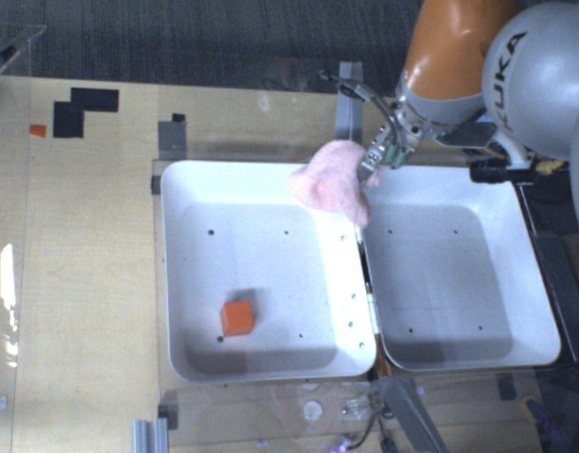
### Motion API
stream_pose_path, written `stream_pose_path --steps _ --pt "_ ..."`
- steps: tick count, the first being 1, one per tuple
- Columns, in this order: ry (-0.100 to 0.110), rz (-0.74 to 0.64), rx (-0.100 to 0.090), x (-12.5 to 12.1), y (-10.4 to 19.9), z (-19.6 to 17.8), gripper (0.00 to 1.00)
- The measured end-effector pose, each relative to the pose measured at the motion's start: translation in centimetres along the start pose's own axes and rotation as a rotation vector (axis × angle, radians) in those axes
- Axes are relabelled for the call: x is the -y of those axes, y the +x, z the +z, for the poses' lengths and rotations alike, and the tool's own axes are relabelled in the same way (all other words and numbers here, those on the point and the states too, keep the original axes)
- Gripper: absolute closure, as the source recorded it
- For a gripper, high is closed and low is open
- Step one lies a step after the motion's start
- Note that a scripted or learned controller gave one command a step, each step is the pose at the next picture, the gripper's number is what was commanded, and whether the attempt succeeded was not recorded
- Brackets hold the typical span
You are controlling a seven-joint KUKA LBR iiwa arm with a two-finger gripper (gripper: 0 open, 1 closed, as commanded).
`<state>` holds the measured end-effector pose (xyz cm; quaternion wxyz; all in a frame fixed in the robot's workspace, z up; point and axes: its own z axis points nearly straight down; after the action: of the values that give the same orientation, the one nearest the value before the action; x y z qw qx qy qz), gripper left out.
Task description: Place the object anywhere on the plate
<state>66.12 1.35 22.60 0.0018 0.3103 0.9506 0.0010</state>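
Jaws (377, 163) sit up at about one o'clock from the middle of the worktop (82, 253), over the seam where the two white bins meet, and they look pinched on the upper right edge of a pink cloth (332, 182). From where I stand the fingertips are small and partly lost against the fabric, yet the cloth does seem caught between them. It hangs as a soft, crumpled lump, draped down and to the seven o'clock side of the jaws, covering the far right corner of the left bin (176, 253) and trailing over the rim between the bins. Whether its lower edge touches the rim or hangs just above it I cannot tell.

Above the jaws comes the wrist, then the orange band (454, 36), then the grey arm (544, 74) filling the two o'clock corner.

Down at seven o'clock in the left bin lies a small orange block (238, 318), flat on the floor and well apart from the cloth. Beside it the right bin (459, 338) has its far left corner under the jaws.

On the worktop at ten o'clock are black patches (82, 109) and a tiny orange square (38, 131)
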Motion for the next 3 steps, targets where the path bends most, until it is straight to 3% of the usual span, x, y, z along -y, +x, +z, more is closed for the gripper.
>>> stream_pose_path --steps 1,2,3 --pt "-0.002 -0.402 0.002 -2.5 3.7 -0.6 1.00" --pt "-0.002 -0.632 0.000 -4.6 8.3 0.7 1.00" --pt "-0.003 -0.634 0.000 -6.8 13.1 -0.4 1.00"
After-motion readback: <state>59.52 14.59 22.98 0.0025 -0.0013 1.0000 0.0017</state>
